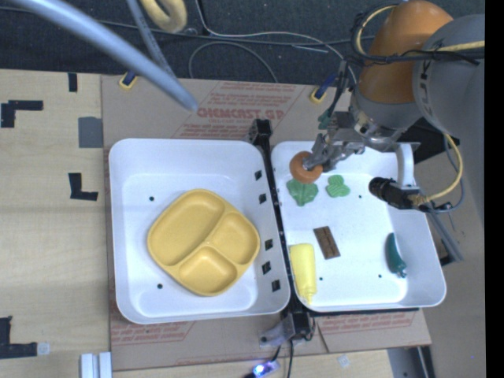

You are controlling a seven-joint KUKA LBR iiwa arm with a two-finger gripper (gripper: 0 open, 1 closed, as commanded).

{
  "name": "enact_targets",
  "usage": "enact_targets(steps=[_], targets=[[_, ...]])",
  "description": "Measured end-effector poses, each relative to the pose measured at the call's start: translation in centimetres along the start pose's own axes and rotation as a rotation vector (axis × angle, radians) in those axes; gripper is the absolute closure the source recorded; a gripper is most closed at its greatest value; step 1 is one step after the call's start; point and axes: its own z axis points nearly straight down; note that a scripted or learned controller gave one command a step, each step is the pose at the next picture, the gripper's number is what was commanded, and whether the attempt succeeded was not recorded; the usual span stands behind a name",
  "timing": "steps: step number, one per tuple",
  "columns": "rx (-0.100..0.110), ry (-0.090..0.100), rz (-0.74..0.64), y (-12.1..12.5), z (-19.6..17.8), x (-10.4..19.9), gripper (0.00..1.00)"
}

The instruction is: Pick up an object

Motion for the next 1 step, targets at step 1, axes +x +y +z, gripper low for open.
enact_targets(steps=[1], targets=[[0.002, 0.0, 0.0, -1.86, 1.44, 5.06, 1.0]])
